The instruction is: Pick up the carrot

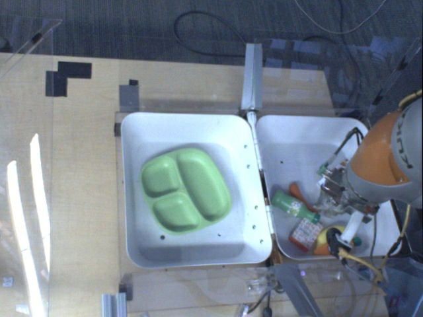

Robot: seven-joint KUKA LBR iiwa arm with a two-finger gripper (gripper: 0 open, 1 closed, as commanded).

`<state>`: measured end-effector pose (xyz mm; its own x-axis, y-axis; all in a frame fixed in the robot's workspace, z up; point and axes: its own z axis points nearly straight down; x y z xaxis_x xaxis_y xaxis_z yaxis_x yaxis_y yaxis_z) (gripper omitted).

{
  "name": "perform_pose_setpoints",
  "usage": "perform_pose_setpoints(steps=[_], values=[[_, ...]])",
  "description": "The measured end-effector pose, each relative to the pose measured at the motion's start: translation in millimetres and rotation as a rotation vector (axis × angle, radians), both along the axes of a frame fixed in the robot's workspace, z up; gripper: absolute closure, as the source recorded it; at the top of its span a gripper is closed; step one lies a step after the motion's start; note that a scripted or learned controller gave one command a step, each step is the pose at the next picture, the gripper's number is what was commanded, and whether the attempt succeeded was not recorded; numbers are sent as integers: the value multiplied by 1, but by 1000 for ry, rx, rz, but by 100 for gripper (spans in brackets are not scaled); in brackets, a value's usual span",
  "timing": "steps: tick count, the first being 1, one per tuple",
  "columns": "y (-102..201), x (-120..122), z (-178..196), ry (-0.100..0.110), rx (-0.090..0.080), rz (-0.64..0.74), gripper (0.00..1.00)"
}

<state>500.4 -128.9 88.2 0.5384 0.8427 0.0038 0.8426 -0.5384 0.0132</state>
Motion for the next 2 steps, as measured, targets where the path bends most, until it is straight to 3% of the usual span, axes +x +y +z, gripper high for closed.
perform_pose_setpoints(steps=[1, 2], values=[[44, 57, 0, 3, 1, 168, 100], [-9, 88, -1, 5, 2, 30, 100]])
